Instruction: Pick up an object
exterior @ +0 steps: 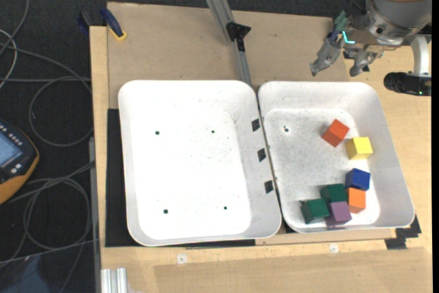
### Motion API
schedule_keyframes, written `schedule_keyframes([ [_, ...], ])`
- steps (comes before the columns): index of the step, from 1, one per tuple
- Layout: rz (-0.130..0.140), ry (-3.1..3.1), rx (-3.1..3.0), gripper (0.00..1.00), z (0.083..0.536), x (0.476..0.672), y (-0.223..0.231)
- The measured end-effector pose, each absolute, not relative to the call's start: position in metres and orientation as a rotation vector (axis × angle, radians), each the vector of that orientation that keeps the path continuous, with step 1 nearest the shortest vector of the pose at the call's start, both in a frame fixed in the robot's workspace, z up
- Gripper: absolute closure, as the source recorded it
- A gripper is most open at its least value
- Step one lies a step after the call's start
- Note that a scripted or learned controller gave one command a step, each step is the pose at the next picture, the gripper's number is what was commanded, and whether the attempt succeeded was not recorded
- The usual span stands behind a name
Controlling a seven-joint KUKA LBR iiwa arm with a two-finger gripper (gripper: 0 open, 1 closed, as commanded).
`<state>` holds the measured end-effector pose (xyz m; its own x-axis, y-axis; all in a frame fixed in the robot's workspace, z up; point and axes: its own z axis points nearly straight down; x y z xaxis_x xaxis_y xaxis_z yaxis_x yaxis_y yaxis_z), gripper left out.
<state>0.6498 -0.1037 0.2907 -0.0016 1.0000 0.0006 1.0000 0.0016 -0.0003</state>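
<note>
The right bin (384, 121) holds several small blocks: an orange-red cube (335, 132), a yellow cube (359, 147), a blue cube (358, 179), an orange cube (357, 199), two dark green blocks (315, 209) and a purple cube (339, 213). My gripper (341, 63) hangs high above the bench beyond the right bin's far edge. Its two fingers stand apart with nothing between them. It is well away from every block.
The left bin (137, 147) lies beside the right one. A slanted metal pole (219, 3) crosses the bench behind the bins. A blue and yellow clamp (113, 24) sits at the bench's far left corner. Cables trail on the floor at left.
</note>
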Motion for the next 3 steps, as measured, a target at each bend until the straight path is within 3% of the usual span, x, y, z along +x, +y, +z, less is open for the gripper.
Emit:
schedule_keyframes([
  [1, 0.006, -2.221, -2.215, 0.0, 0.233, 0.658, -0.099],
  [3, 0.006, -2.217, -2.219, 0.0, 0.146, 0.649, -0.103],
])
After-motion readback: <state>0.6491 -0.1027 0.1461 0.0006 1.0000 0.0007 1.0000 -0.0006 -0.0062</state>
